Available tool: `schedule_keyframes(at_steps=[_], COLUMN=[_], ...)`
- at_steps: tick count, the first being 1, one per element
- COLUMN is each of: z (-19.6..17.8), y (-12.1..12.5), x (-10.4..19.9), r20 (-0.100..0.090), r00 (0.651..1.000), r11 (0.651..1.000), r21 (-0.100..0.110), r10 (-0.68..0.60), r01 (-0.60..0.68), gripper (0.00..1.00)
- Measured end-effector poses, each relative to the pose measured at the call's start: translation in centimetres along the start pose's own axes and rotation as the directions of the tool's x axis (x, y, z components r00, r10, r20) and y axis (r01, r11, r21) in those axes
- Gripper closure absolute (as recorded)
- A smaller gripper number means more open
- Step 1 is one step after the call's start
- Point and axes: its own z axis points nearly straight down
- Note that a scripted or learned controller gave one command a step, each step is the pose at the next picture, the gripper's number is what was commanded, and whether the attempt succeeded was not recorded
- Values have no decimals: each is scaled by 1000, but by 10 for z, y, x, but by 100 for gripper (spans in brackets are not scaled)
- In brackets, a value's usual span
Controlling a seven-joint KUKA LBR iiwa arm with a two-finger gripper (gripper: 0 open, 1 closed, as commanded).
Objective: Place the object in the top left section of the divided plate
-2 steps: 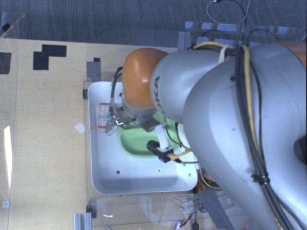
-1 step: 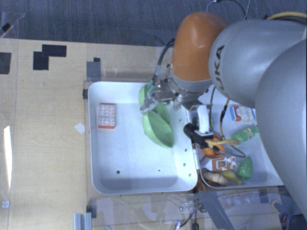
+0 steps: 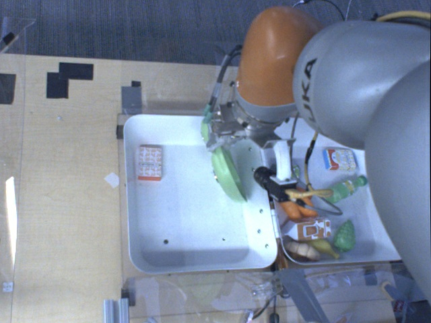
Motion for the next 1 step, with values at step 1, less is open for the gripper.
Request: schedule_keyframes(at_steps=[1], z=[7], y=[-77], x=[40], r20=[25], r00=[990], r11=[990], r21=[47], r10=[-137], r01=[136], gripper=[100])
